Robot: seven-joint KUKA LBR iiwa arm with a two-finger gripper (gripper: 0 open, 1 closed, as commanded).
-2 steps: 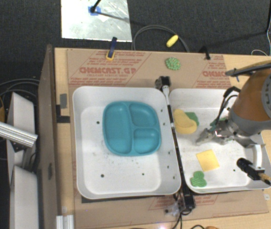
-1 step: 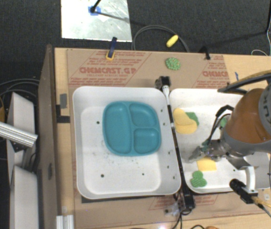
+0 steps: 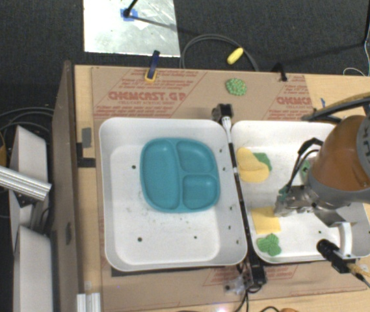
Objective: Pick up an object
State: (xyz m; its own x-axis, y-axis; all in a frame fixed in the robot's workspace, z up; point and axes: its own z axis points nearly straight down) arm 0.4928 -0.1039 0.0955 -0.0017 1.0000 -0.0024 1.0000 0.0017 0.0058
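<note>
Camera view looks down on two white bins; the left bin (image 3: 123, 239) bears a teal divided plate (image 3: 179, 175); the right bin (image 3: 282, 130) holds a yellow banana-like piece (image 3: 251, 165) over a green leafy bit (image 3: 263, 159), a pale yellow block (image 3: 266, 221) and a green bumpy lump (image 3: 268, 244); the gripper (image 3: 290, 201) hangs low just beside the block's upper right corner, perhaps touching it; whether it grips anything I cannot tell, as the wrist hides it

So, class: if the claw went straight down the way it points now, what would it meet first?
Probably the yellow square lying on the right bin floor; the claw hangs at its upper right edge. Depth is unclear, so it might land on bare floor beside it.
</note>
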